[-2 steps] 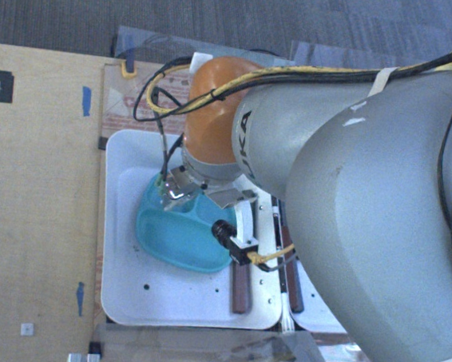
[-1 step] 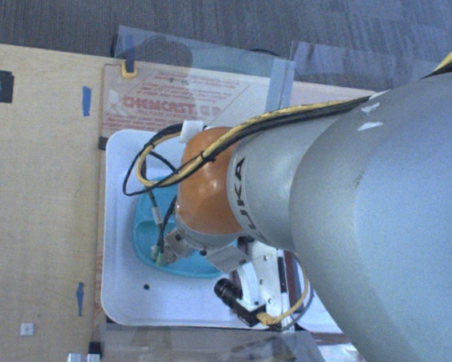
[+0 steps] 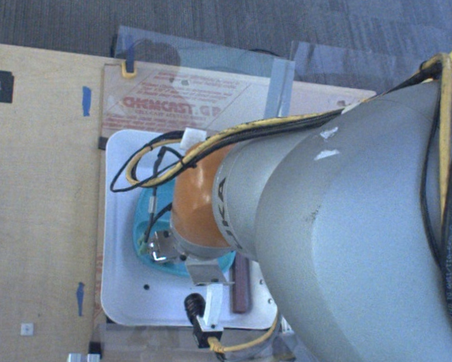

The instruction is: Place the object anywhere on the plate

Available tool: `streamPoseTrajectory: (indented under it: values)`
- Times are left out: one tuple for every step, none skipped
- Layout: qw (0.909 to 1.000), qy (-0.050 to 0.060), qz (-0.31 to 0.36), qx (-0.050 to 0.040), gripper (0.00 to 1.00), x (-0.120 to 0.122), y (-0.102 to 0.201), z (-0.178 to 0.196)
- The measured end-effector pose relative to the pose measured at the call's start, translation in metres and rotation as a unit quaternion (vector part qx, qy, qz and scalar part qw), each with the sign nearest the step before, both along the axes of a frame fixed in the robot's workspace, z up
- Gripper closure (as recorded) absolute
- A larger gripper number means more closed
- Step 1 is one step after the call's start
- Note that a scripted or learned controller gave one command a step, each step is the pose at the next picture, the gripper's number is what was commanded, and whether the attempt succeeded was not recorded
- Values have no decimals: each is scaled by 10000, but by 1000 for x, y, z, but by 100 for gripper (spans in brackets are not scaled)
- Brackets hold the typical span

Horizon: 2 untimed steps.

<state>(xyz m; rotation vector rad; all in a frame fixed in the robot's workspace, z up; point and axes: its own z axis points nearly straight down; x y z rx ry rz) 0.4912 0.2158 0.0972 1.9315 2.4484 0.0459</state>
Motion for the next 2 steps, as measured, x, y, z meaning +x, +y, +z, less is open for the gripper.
streamPoseTrajectory:
  values:
    - [10000, -2, -33, -31, 0, 1, -5, -1]
    - [9865, 165, 1630, -76, 0, -12, -28, 95]
